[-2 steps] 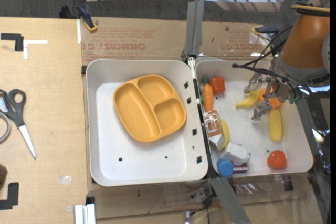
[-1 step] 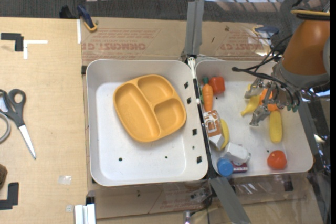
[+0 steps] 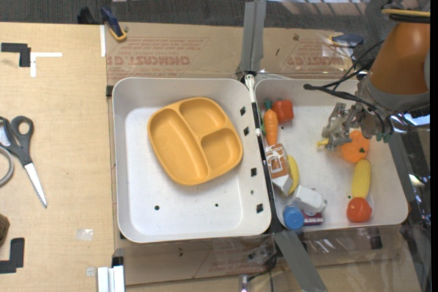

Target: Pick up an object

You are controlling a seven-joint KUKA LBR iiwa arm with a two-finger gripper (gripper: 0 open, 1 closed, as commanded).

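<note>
Smooth matt plastic tray (image 3: 195, 140), glossy white bins (image 3: 130, 167), pale wood bench (image 3: 55, 120)

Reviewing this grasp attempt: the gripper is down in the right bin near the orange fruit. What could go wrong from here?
1. The gripper sits beside the orange fruit, not clearly over it; closing may nudge the round fruit away instead of catching it.
2. The corn cob lies right next to the fruit, so a push could shove both together or yield a two-object grab.
3. The spot is close to the right bin far side wall, so the fingers might hit it.

My broad orange band (image 3: 405, 57) at the frame's right, black cables (image 3: 339, 85) trailing, my silvery metal gripper (image 3: 337, 128) below.
</note>
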